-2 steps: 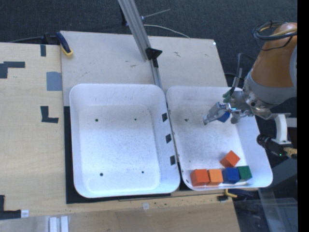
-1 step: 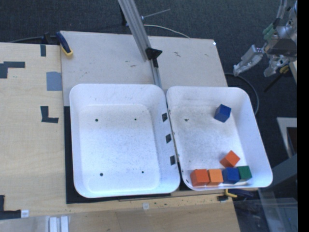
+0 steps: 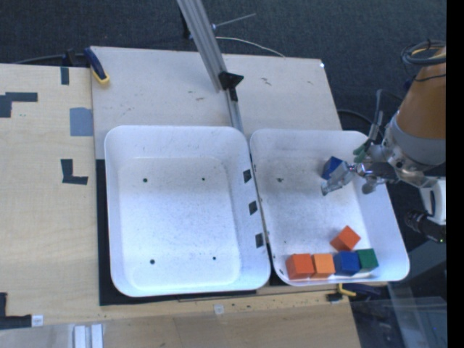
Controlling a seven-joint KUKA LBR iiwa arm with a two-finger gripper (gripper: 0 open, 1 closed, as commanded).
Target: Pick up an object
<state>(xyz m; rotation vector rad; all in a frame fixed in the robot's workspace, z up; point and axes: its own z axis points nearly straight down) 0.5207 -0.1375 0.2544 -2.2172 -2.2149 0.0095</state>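
Note:
My gripper (image 3: 335,178) hangs over the right bin (image 3: 290,158), in its upper right part, reaching in from the right. A small blue block (image 3: 332,167) sits right against the gripper's tip, on its upper side; whether it is gripped or just lies beside it is unclear. Along the right bin's front wall runs a row of blocks: a red-orange one (image 3: 299,265), an orange one (image 3: 323,264), a blue one (image 3: 348,262) and a green one (image 3: 367,258). Another orange block (image 3: 348,238) lies tilted just behind that row.
The left bin (image 3: 174,209) stands beside the right one, with black clips (image 3: 252,207) on the shared rim. A slanted metal rail (image 3: 206,38) crosses the bench behind the bins. A blue and yellow tool (image 3: 97,67) lies at the back left.

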